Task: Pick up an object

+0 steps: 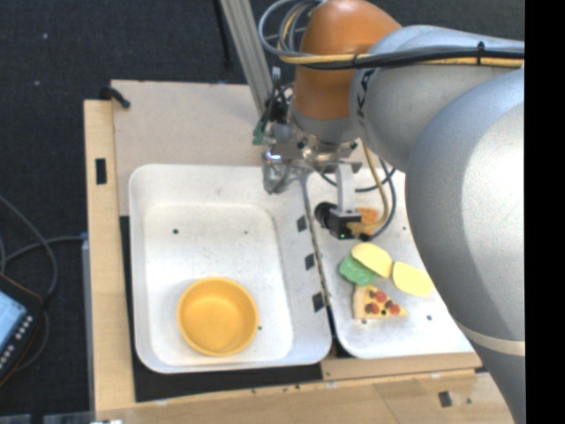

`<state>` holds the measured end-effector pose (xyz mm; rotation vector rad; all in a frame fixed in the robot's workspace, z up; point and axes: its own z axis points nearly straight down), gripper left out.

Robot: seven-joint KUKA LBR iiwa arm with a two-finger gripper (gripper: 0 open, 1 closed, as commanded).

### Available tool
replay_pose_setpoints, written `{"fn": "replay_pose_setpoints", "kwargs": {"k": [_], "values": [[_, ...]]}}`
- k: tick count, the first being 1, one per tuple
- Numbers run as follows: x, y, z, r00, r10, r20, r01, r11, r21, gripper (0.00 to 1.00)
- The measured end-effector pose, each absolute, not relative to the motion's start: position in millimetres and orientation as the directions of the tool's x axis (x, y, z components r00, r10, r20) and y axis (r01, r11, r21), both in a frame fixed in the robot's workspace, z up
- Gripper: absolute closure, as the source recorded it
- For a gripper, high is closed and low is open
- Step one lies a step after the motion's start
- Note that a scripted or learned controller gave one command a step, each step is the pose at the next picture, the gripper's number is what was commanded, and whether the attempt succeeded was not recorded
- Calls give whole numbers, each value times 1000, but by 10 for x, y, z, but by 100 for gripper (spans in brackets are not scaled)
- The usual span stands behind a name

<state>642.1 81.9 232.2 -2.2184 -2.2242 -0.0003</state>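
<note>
My gripper (276, 175) hangs below the orange wrist band, over the far right corner of the left bin (150, 237), close to the divide between the bins. A yellow bowl (218, 316) stands upright in the near part of the left bin, well away from the gripper. In the right bin (415, 338) lie a yellow-green piece (372, 257), a green piece (355, 272), a yellow piece (412, 279) and a toy pizza slice (378, 304). A small orange thing (367, 215) lies farther back, partly hidden. Nothing shows in the gripper.
The big grey arm covers the right bin's far and right parts. A slanted aluminium bar (243, 34) rises behind the bins, near the wrist. Brown board (177, 122) lies beyond the left bin, and the bench's wooden edge (101, 263) runs along the left.
</note>
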Motion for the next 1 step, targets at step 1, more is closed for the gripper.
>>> {"fn": "replay_pose_setpoints", "kwargs": {"k": [1], "values": [[6421, 816, 2323, -3, 1000, 0, 1000, 3, 0, 0]]}}
